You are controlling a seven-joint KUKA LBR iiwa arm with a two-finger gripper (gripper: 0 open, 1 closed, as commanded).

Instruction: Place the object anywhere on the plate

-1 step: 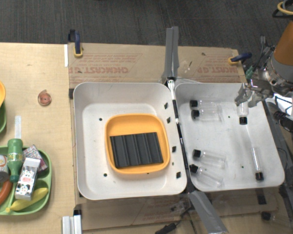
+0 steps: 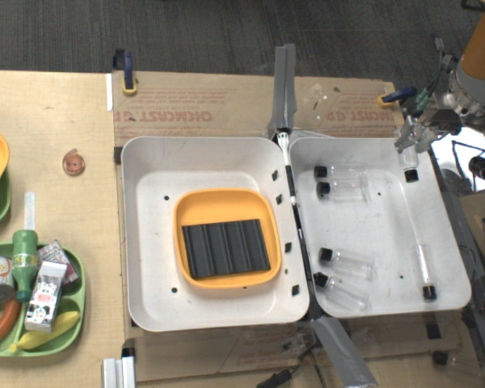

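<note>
Lying flat in the middle of the orange plate [image 2: 226, 237] is a dark grey ribbed slab [image 2: 226, 246], a rectangle with raised ridges running from twelve to six o'clock; it covers most of the plate's floor and leaves an orange border all round. The plate sits in the centre of the left bin [image 2: 137, 241], well clear of the bin's walls. Just beside it at three o'clock, the right bin [image 2: 457, 273] holds several clear tubes with black caps: two [image 2: 339, 184] near its twelve o'clock end, lying close together with their caps toward nine o'clock, two more [image 2: 343, 269] toward six o'clock, and one long thin tube [image 2: 424, 269] lying along the three o'clock wall with its cap at the lower end. Another small tube [image 2: 410, 168] shows at the bin's one o'clock corner, right under the gripper [image 2: 412, 140]. The gripper hangs over that far corner, well apart from the plate and the slab; whether its fingers are spread or closed cannot be told at this size, and nothing can be made out between them. The arm [image 2: 477, 55] rises behind it toward two o'clock, with its orange band at the frame's edge. Out at nine o'clock from the bins, on the wooden bench [image 2: 56, 111], a green tray [image 2: 73, 309] carries toy food, a bottle and a small carton.
</note>
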